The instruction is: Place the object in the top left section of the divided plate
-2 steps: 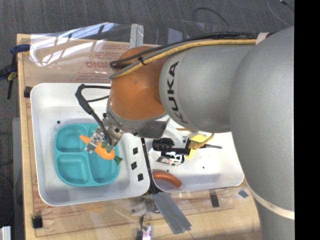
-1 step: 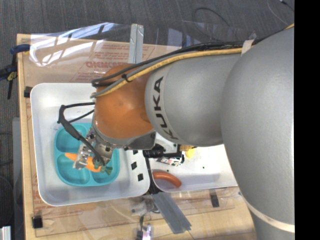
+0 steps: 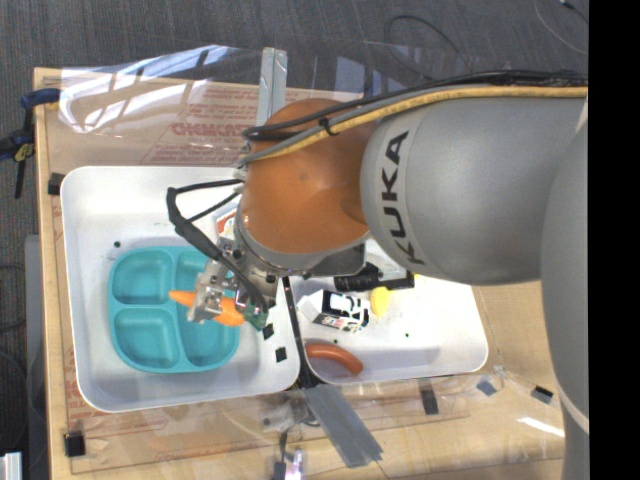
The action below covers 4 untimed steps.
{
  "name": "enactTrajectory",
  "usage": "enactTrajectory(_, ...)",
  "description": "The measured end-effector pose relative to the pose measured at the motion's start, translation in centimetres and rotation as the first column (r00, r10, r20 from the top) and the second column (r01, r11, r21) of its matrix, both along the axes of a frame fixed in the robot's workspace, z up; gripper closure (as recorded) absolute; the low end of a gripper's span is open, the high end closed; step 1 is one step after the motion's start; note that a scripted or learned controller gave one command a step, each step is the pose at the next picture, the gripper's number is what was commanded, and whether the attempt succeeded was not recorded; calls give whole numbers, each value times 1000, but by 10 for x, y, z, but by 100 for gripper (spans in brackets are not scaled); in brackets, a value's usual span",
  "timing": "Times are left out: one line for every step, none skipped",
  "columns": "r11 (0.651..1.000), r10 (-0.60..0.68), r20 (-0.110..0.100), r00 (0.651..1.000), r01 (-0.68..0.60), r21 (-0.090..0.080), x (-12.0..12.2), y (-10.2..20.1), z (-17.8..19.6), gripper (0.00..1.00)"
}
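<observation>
"KUKA" reads on the grey arm (image 3: 470, 208). The gripper (image 3: 215, 303) clamps an orange carrot (image 3: 205, 306) over the teal divided plate (image 3: 150, 308), whose left sections lie open.

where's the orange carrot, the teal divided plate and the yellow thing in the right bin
orange carrot (image 3: 226, 314): camera view, on its thicker end by the gripper
teal divided plate (image 3: 140, 279): camera view, on the floor of its top left section
yellow thing (image 3: 381, 301): camera view, on its middle, in the right bin

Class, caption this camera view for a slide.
Gripper holds a carrot over the plate in the left bin.
</observation>
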<state>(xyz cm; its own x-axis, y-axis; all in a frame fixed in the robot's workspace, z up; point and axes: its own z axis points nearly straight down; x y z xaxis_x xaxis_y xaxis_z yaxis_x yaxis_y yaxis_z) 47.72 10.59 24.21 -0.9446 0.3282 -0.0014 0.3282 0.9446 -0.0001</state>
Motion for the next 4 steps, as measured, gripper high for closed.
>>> enactTrajectory(888, 460, 1, 888, -460, 0, -1, 28, -4, 100)
enactTrajectory(886, 463, 1, 886, -463, -1, 0, 28, 6, 100)
enactTrajectory(886, 463, 1, 886, -463, -1, 0, 28, 6, 0)
enactTrajectory(990, 138, 3, 990, -138, -1, 24, 11, 149, 0)
